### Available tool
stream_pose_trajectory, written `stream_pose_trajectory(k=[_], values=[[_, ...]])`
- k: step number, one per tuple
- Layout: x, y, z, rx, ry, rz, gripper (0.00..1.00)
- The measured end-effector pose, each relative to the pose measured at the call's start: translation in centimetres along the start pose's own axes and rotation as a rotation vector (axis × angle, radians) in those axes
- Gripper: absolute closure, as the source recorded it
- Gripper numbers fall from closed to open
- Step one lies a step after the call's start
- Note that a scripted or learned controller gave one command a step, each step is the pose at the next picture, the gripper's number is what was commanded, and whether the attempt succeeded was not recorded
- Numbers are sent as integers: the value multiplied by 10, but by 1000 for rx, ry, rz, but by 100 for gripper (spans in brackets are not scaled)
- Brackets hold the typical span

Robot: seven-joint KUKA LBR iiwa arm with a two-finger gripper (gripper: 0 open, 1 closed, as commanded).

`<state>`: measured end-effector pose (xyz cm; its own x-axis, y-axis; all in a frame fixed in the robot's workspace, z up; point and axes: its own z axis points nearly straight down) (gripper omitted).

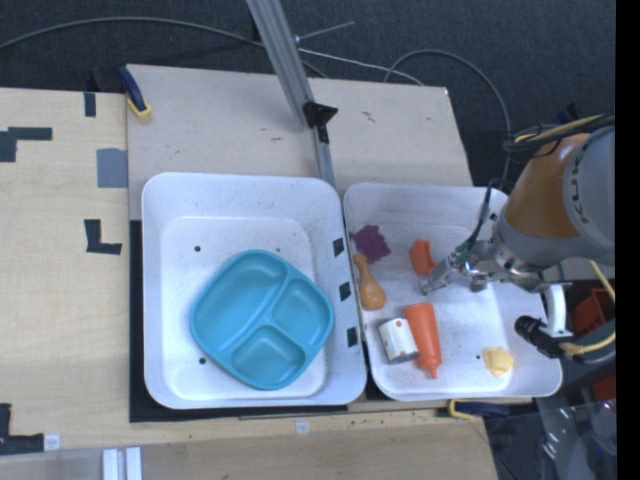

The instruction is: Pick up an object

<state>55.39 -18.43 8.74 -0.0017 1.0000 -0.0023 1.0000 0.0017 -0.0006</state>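
Far to the claw's left, the left bin [160, 268] is a shallow white tray with rounded corners, and in it lies a smooth blue plastic plate [262, 318] with three compartments, turned at a slant. Past the rim where the two bins meet, in the right bin [400, 200], a crumpled purple piece [371, 240] sits up and to the left of the claw, and a tan, pear-shaped toy [369, 284] lies to its left with its long axis running up and down the view, narrow end toward the top. Down and left of the claw lie a short white can [398, 339] with a dark band and, touching it, an orange carrot-like toy [427, 336], its long axis near vertical in the view with the thin end pointing to the bin's near edge. A small orange block [421, 256] rests just left of the claw. The gripper [440, 276] (metal, glinting) hangs low over the bin floor, and whether its fingers stand apart or together cannot be told; nothing is seen between them. A lumpy yellow piece [497, 360] lies down and to the right. The bench [60, 298] is pale wood with strips of dark tape, on dark carpet crossed by cables.
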Motion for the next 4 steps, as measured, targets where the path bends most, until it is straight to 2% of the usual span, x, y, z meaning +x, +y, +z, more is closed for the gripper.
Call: stream_pose_trajectory(k=[1, 3, 4], values=[[1, 0, -12, 0, 2, -1, 100], [-16, 12, -116, -5, 0, 0, 100], [-15, 12, -147, -3, 2, 0, 100]])
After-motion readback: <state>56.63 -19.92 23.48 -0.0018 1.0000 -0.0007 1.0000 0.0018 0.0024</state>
